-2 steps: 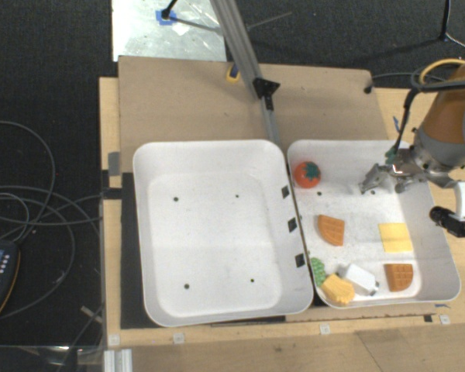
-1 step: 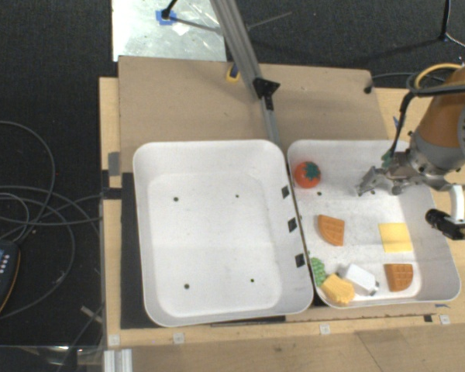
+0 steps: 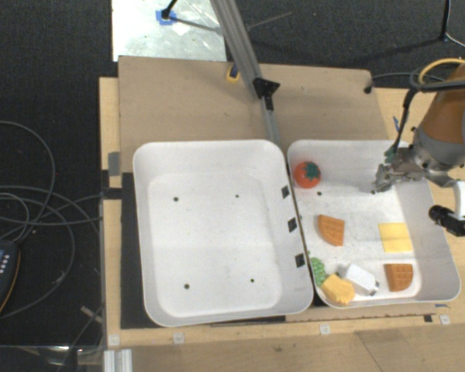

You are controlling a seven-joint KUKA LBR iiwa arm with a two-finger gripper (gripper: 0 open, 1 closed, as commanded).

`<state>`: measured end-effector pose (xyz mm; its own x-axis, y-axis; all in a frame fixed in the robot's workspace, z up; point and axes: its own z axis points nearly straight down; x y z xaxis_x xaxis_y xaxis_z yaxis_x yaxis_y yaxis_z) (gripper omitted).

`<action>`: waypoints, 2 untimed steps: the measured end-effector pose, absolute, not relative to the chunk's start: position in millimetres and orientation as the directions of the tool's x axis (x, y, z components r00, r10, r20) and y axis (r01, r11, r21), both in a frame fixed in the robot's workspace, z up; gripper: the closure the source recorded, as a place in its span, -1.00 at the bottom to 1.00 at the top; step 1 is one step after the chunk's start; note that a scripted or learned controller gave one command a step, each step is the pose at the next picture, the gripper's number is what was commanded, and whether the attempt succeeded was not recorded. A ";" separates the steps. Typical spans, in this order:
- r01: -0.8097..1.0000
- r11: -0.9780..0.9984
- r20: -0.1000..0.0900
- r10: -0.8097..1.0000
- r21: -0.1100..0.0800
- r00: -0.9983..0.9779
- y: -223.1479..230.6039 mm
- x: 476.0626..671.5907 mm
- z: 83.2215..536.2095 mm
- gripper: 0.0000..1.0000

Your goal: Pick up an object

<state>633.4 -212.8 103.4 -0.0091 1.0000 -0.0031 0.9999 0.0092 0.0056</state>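
No writing can be read. The gripper hangs by the right bin's far edge; I cannot tell its finger state. A tomato lies in that bin's far-left corner. Black carpet surrounds the bench.

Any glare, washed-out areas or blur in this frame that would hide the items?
Camera view: the right bin and left bin are bright, nearly washed out, yet the tomato and yellow block stay sharp; glare on the plastic sheet at top; the hand is small and slightly soft.
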 end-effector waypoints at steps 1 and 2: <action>1.000 0.006 -0.003 1.000 0.008 -0.006 -208.9 632.7 167.5 1.00; 1.000 0.006 -0.002 1.000 0.007 -0.006 -209.3 634.5 208.8 1.00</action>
<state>634.5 -209.3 208.8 -0.0059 1.0000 -0.0024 1.0000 0.0059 0.0070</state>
